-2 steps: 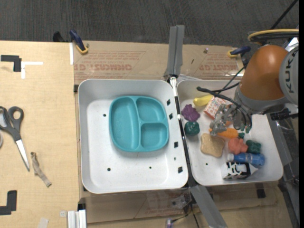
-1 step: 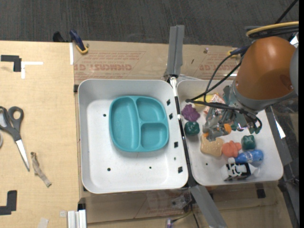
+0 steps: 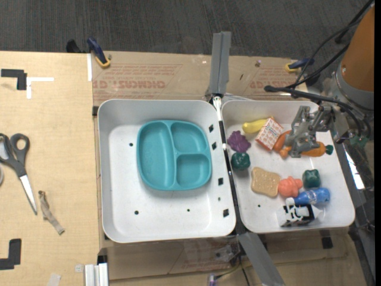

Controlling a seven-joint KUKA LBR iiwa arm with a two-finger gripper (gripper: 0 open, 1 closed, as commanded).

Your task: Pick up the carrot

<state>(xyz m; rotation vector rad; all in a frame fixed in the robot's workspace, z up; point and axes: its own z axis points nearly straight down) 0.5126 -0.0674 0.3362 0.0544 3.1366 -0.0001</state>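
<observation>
Carrot [image 3: 309, 150] lying in right bin [image 3: 342, 219], upper right area, long axis near horizontal, slightly tilted; green end pointing toward 3 o'clock, orange tip toward 9 o'clock, lying near red-white box [image 3: 269, 133]. Gripper [image 3: 302, 137] hanging directly over carrot's middle, fingers reaching down at it; whether apart or clamped, cannot tell. Teal plate [image 3: 174, 154] sitting in left bin [image 3: 119, 219].
</observation>
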